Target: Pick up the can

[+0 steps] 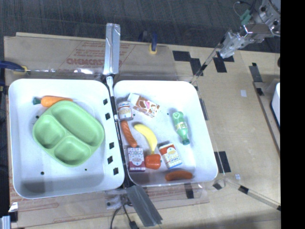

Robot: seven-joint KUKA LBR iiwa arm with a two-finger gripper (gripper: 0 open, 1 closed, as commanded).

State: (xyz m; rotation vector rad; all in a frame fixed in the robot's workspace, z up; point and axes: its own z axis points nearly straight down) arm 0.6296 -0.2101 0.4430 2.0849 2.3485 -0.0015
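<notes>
1. The gripper (228, 46) sits high at the upper right, outside the bins and well apart from the goods; whether it is released or clenched cannot be told at this size.
2. The task's thing is judged to be the small cylindrical can with a red-and-orange label and pale top (169, 156), lying in the right white bin (202, 106), near its front wall.
3. It lies tilted, not upright: its long axis runs from upper left to lower right, pale top toward the upper left.
4. A small red tomato-like piece (153, 161) touches it on the left, a brown-red sausage (179, 175) lies just below, and a yellow banana (147, 136) is just beside its top.
5. A good approach would likely come from above the can's middle, closing across its short width, square to the long axis.
6. The tomato side is crowded, so a finger landing there risks a nudge rather than a grasp.
</notes>
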